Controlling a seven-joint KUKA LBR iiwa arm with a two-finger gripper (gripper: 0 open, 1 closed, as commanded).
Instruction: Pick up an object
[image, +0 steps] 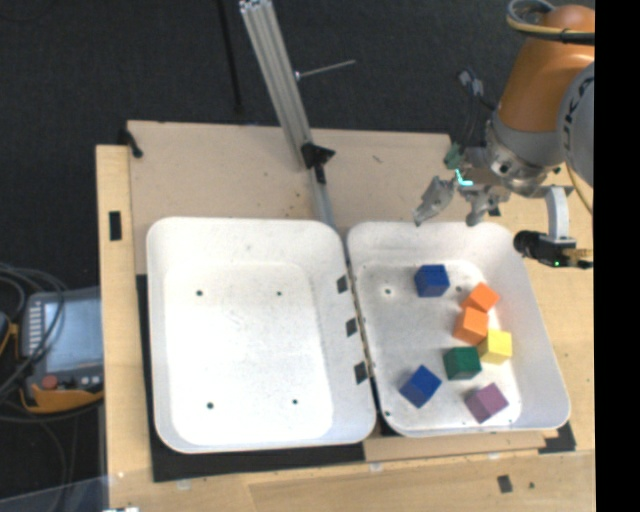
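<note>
End effector (456, 208): above far rim of right bin, fingers spread apart, nothing between them.
Right bin (400, 250): holds seven cubes.
Blue cubes: one far (432, 280), one near (421, 385).
Orange cubes (477, 311): two, touching, right side.
Yellow cube (497, 346): beside green cube (462, 362).
Purple cube (487, 401): nearest right corner.
Left bin (240, 330): left of right bin on counter (220, 160).

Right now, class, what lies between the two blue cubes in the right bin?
Nothing: in the camera view, bare white bin floor runs from the upper blue cube to the lower blue cube; the other cubes sit farther right.
</note>
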